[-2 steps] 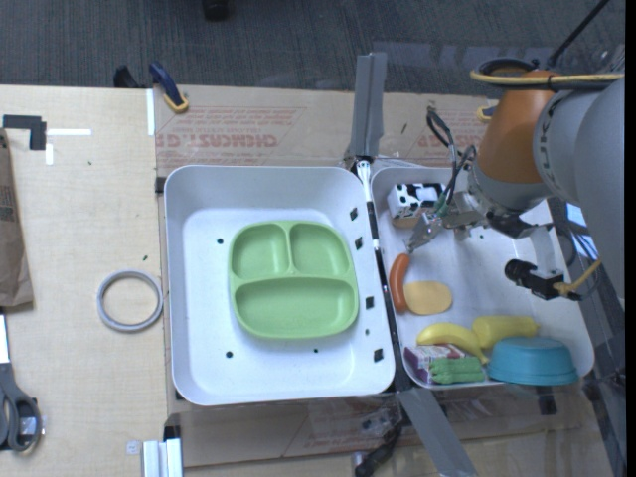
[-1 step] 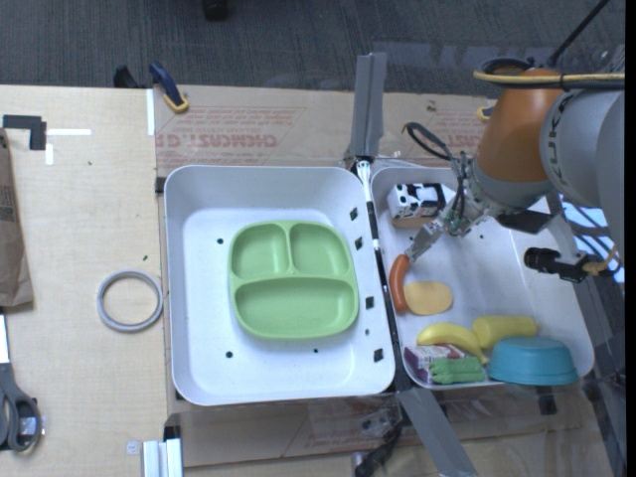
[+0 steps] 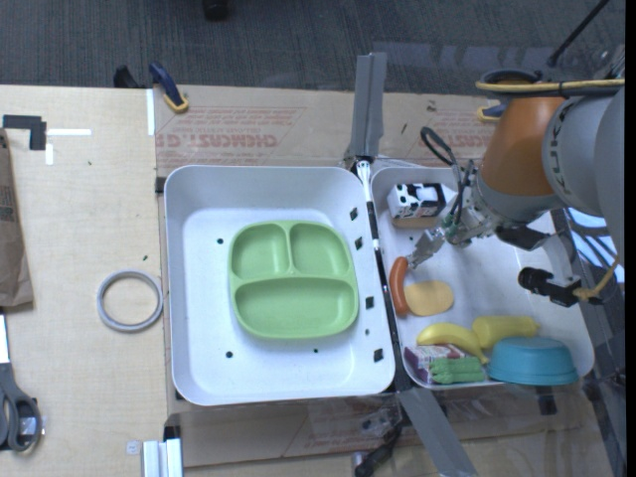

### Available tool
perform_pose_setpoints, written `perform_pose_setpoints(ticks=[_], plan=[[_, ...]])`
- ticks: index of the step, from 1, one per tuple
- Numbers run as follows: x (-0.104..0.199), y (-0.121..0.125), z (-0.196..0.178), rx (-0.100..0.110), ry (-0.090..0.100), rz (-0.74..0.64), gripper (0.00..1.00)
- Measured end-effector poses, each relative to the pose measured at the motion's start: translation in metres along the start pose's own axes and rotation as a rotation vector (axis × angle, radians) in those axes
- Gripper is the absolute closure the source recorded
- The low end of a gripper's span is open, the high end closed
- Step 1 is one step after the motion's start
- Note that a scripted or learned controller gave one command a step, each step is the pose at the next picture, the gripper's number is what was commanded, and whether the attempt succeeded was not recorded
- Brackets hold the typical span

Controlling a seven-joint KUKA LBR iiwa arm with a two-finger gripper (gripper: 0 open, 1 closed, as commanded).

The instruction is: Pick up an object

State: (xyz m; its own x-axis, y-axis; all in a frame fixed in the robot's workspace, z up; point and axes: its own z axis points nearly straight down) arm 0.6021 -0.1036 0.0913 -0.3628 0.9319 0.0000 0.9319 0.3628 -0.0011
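The pincer point(image 3: 429, 249), fingers seemingly spread and holding nothing, is being hovered just above the red plastic sausage point(image 3: 398, 284), likely for grasping.

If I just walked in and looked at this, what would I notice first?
Probably the big green divided plate lying alone in the left white bin. Next, the grey and orange robot arm reaching in from the right, its end effector hovering over the right bin. That bin holds a jumble of toys: a banana, a blue bowl, a hot dog and a black-and-white cow.
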Motion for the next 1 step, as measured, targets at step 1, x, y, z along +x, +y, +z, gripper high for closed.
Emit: perform_pose_setpoints(ticks=[1], plan=[[-0.0012,-0.0003,-0.0090,0.000,0.000,0.001,1.00]])
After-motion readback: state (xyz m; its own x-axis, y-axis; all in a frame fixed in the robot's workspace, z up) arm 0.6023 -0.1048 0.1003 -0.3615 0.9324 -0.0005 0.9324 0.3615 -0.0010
